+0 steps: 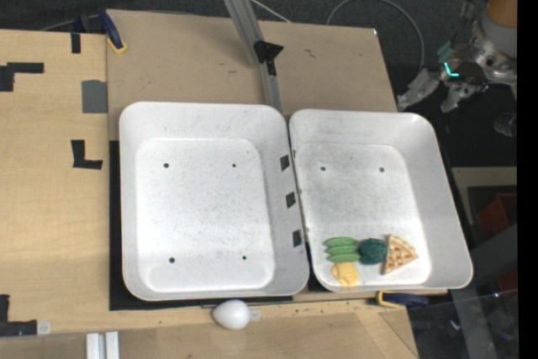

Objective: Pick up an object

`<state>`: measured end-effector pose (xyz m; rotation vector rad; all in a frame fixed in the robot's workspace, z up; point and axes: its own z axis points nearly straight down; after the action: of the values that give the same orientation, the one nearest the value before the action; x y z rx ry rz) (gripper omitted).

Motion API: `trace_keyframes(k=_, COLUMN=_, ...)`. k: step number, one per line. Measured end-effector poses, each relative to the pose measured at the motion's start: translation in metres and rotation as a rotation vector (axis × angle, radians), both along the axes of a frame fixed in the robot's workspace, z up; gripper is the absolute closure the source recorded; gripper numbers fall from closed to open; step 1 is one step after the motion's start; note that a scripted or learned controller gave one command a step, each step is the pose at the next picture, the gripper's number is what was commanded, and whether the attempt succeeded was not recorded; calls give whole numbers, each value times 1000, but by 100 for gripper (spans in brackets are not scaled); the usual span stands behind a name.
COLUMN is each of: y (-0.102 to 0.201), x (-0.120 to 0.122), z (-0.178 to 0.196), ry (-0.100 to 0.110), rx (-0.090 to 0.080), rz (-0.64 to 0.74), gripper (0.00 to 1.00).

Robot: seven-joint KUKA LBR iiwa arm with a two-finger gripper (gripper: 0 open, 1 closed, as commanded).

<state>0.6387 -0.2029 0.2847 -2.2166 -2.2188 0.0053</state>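
1. The gripper (439, 87), seen with its fingers apart and nothing between them, hangs off the right bin's (437, 147) far right corner, well apart from the toys.
2. The four toys are clustered tightly at that bin's near edge, so an outer piece, such as the pizza slice (398, 253), is best approached from directly above.
3. Counted: two bins; one pizza slice, one green pea pod (340, 246), one dark green lump (371, 249), one yellow piece (345, 271); one white egg-shaped object (231, 314) on the bench.

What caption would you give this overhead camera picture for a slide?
Arm's gripper hangs beyond the right bin, whose near corner holds a green pod toy, dark green lump, yellow piece and pizza slice toy.
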Motion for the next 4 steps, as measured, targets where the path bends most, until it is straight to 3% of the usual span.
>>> trace_keyframes(k=1, y=0, x=1, z=3, ry=-5, rx=-3, rz=1, gripper=0)
trace_keyframes(k=4, y=-3, x=2, z=-152, ry=1, rx=-3, rz=0, gripper=0)
